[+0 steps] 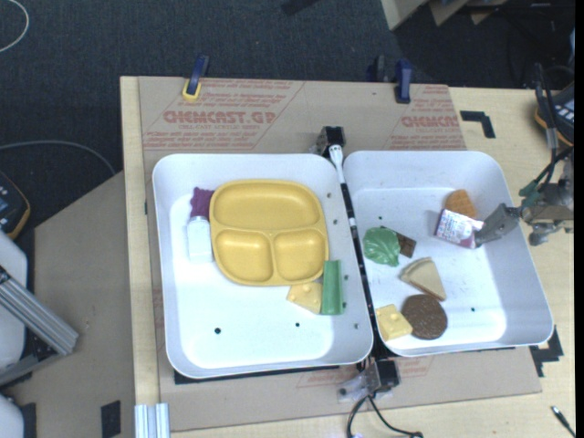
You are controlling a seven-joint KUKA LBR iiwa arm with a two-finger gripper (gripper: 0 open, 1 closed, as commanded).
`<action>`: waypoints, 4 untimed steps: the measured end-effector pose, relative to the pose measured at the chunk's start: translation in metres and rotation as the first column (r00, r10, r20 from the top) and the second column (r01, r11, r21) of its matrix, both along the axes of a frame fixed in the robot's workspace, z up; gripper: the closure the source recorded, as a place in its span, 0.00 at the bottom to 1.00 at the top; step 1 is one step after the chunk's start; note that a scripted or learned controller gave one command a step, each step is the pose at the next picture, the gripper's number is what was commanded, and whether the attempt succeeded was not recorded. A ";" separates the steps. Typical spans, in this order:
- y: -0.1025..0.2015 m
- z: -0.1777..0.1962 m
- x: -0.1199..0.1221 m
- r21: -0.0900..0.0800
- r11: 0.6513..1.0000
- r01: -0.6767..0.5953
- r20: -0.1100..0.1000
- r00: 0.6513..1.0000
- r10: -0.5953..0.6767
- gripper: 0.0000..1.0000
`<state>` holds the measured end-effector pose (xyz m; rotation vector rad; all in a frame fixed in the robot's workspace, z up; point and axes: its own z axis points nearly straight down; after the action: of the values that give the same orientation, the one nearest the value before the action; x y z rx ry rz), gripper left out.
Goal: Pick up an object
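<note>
Reaching in from the right, the tool (488, 228) grips the pink-white packet (455, 228).

A tan tabletop (274, 112) printed with red lettering sits on dark carpeted floor (82, 35). Above the tabletop, two clamps (193, 78) grip its far edge; a white cable (18, 26) curls at the floor's upper left.

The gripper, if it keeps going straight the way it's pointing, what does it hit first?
The gripper points toward the view's left, and the small white and pink packet lies right at its tip, so that probably comes first. Height is hard to judge from above; it might pass over it.
</note>
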<state>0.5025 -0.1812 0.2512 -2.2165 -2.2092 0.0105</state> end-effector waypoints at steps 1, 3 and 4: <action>0.000 0.006 0.002 -0.003 1.000 -0.003 0.012 1.000 0.003 0.00; 0.005 -0.120 -0.004 0.000 1.000 -0.003 0.005 1.000 0.003 0.00; 0.007 -0.164 -0.002 0.003 1.000 -0.004 0.016 1.000 0.004 0.00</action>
<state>0.5009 -0.1739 0.0868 -2.2187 -2.2194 -0.0103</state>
